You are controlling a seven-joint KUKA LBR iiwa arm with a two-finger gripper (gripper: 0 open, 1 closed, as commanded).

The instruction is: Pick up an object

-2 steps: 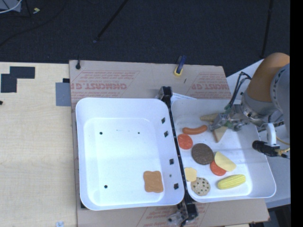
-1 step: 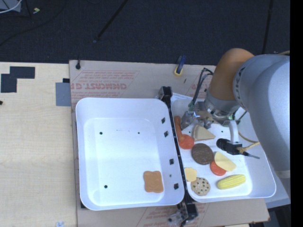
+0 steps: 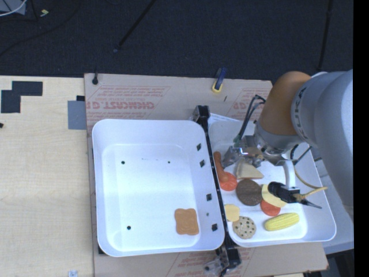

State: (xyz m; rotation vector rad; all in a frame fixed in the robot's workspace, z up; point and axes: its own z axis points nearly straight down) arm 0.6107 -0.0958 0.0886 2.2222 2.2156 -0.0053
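Observation:
My gripper [image 3: 243,154] is low in the right bin [image 3: 323,227], near its upper left part. Just below it lies a cream wedge [image 3: 249,171], close to or touching the gripper. An orange sausage-shaped piece [image 3: 217,161] and a red round piece [image 3: 228,182] lie to the gripper's left. A brown disc [image 3: 249,192] sits under the wedge. I see nothing clearly held.
The right bin also holds a cookie [image 3: 245,228], a yellow corn cob [image 3: 282,221], a small pale yellow piece [image 3: 232,212] and a red piece [image 3: 269,208]. A toast slice [image 3: 186,221] lies in the left bin [image 3: 109,154]. A black divider [image 3: 209,166] separates the bins.

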